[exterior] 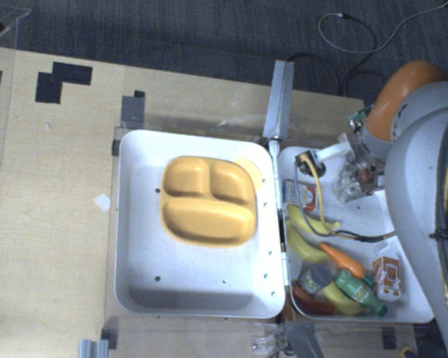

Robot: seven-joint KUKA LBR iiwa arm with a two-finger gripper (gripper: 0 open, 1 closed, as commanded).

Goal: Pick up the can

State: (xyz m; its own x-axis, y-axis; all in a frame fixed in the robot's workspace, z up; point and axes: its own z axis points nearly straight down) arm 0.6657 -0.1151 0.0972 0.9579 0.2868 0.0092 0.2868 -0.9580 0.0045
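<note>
A robot gripper (358, 178) hangs over the far end of the right-hand white bin (376, 226), below the arm's orange band. Whether it is released or clenched cannot be told, and nothing can be seen in its grasp.

The can (316, 277) lies on its side at the near end of the same bin, well apart from the gripper, tucked among other items. Just beside it lies one green bottle (360, 292), with one dark red item (314, 302) under both. One orange carrot (342, 259) sits between the can and the gripper, next to two yellow bananas (305, 232). One small carton (387, 276) rests at the bin's right edge, and one flat printed packet (300, 194) lies near its left wall.

The left-hand white bin (138, 229) holds one yellow divided tray (209, 201) with three compartments.
</note>
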